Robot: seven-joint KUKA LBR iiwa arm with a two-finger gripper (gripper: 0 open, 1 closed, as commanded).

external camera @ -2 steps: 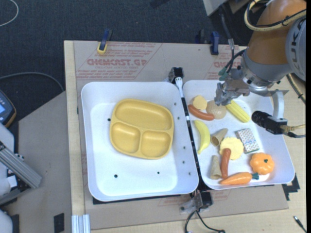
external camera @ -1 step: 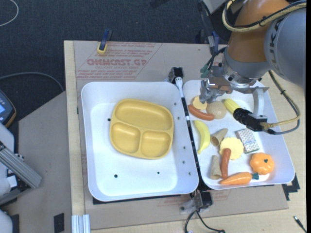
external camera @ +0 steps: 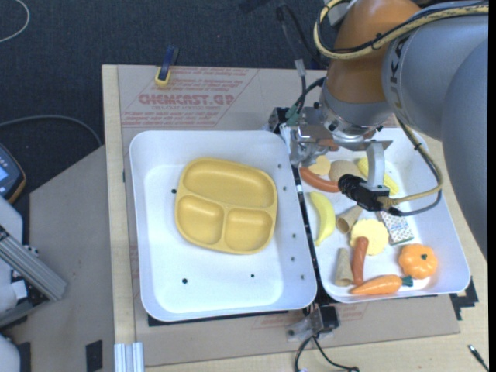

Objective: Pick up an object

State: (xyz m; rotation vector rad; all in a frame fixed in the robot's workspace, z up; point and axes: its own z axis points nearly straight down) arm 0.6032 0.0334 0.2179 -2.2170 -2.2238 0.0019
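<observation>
The claw [external camera: 329, 149] is seen low over the back left corner of the right bin [external camera: 453, 250], above the hot dog [external camera: 318, 178] and close to the banana [external camera: 324, 214]. Whether the claw is apart or together cannot be told; the wrist hides it. Nothing is seen held. The step is judged to be the reach, before any grasp. The carrot [external camera: 377, 286], pumpkin [external camera: 418, 260] and other toy food lie nearer the front. A yellow tray [external camera: 226, 204] sits in the left bin [external camera: 155, 285]. Next, a clean descent onto one item is called for, clear of the bin wall.
</observation>
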